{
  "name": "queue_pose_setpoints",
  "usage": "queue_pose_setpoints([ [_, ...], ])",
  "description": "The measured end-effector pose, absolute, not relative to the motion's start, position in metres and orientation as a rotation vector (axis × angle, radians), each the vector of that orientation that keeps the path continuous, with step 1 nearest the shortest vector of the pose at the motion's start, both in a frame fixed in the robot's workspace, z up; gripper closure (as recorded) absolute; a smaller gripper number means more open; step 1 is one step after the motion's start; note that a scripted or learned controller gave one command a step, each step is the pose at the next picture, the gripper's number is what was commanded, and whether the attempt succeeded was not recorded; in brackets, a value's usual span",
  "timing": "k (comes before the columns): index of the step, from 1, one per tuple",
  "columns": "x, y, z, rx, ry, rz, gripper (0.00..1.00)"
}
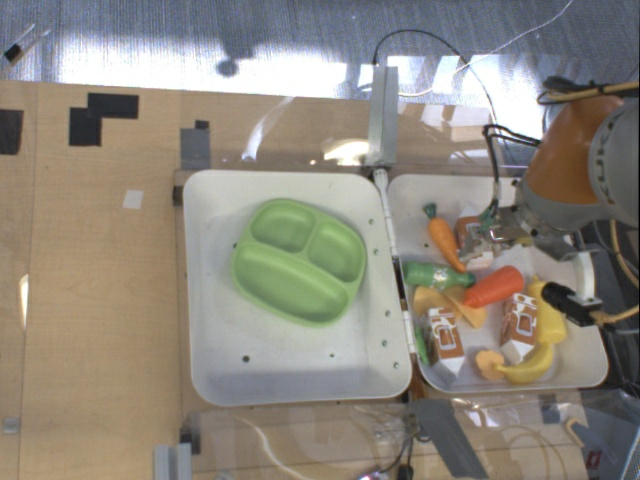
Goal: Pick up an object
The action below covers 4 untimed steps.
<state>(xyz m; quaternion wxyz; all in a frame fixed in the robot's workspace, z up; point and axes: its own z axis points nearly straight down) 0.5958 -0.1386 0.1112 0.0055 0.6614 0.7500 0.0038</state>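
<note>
The right bin (597,363) holds several toy foods. An orange carrot (443,242) lies at its upper left, with a green bottle (437,275) just below it. A red-orange pepper (494,287) sits in the middle, a yellow banana (532,361) curves along the lower right, and two small brown-and-white cartons (446,334) (519,323) stand low in the bin. A yellow cheese wedge (468,313) lies near the centre. My gripper (493,232) is down in the bin's upper part, right over a small white-and-red packet (471,240) beside the carrot.
The left bin (215,363) carries a green divided plate (298,259). A metal post (383,118) rises between the bins at the back. The grey arm with its orange band (568,158) comes in from the right, and cables (590,313) hang over the right bin's edge.
</note>
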Motion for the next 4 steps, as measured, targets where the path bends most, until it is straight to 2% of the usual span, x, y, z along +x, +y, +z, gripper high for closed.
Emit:
queue_pose_setpoints([
  [1, 0.657, -0.094, 0.155, 2.270, 2.233, -0.056, 1.00],
  [2, 0.668, -0.060, 0.223, 1.815, 2.565, -0.003, 1.00],
  [3, 0.670, -0.085, 0.269, 1.713, 2.625, 0.005, 1.00],
  [4, 0.667, -0.018, 0.226, 1.834, 2.561, -0.011, 1.00],
])
